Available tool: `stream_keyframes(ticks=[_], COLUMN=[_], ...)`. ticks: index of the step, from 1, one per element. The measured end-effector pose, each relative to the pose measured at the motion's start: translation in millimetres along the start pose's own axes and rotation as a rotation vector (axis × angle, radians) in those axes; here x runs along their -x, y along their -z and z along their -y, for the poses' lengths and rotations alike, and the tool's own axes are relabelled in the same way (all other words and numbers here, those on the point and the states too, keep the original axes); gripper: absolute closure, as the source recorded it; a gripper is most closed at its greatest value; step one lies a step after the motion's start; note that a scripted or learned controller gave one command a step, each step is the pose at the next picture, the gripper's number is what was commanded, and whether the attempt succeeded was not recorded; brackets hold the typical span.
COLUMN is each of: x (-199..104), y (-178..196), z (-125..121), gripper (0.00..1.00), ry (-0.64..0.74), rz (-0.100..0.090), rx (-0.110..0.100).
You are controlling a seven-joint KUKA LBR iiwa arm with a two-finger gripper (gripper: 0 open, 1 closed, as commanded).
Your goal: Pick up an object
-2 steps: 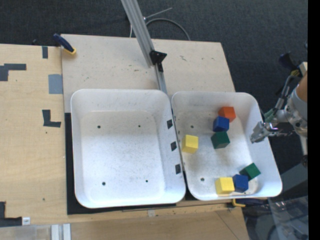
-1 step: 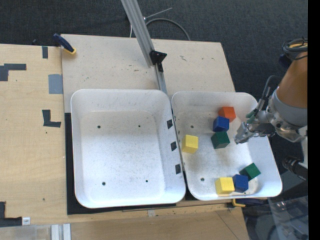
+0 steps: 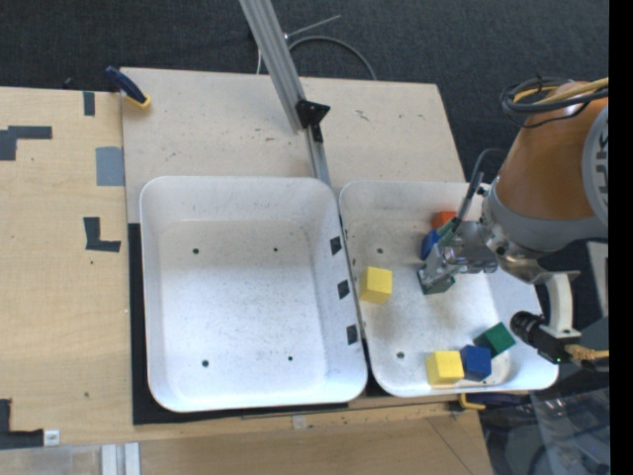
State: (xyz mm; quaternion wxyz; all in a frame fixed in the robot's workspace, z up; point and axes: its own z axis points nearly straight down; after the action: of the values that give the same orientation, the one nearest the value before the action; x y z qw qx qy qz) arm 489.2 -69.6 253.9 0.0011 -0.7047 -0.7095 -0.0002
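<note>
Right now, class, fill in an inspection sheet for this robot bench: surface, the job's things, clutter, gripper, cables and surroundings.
Surface: wooden bench bearing left bin and right bin.
Job's things: in the right bin, yellow block; at its near edge a second yellow block, blue block, green block; blue and orange pieces beside the gripper.
Clutter: blue-yellow clamp on the bench's far side.
Gripper: gripper low over the right bin.
Cables: thin cable behind the bench.
Surroundings: dark floor, slanted metal rail.
</note>
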Motion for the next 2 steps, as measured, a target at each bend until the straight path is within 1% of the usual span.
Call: stream_keyframes(ticks=[1, 2], x=[-57.1, -107.9], y=[-2.0, -19.2], z=[-11.8, -5.6], gripper=[1.00, 1.00], ry=[0.000, 0.000], rz=[0.000, 0.001], rx=[-0.001, -0.003])
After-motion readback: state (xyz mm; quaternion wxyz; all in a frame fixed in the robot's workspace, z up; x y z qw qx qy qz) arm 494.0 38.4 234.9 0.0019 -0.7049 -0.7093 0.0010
